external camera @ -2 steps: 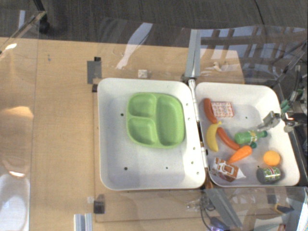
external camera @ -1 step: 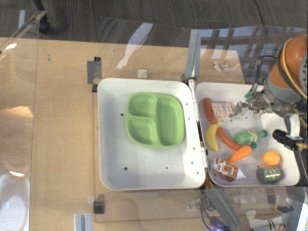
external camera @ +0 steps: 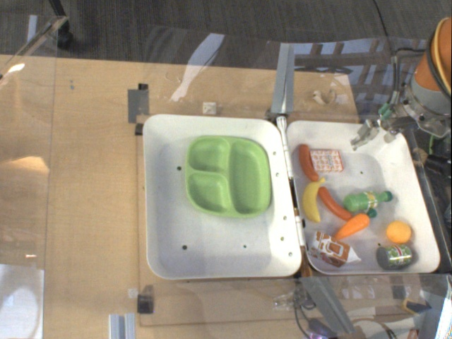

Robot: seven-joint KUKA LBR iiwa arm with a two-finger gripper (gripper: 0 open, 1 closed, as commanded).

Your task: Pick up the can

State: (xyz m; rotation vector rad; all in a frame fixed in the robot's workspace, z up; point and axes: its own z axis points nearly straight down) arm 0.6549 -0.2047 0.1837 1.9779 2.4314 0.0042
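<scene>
Several toys crowd the right bin, so the can lies on its side in the lower right corner, below an orange. Farther up, the gripper hovers over the bin's top edge, well apart from it.

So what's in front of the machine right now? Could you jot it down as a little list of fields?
left bin: holds a light green plastic divided plate
right bin: toy food and small packages
target: short grey metal can, near corner of right bin, lying apart from the arm
beside the can: small orange ball-shaped fruit
other items: yellow banana, orange carrot, green bottle
gripper: over the far edge of right bin, holding nothing
</scene>
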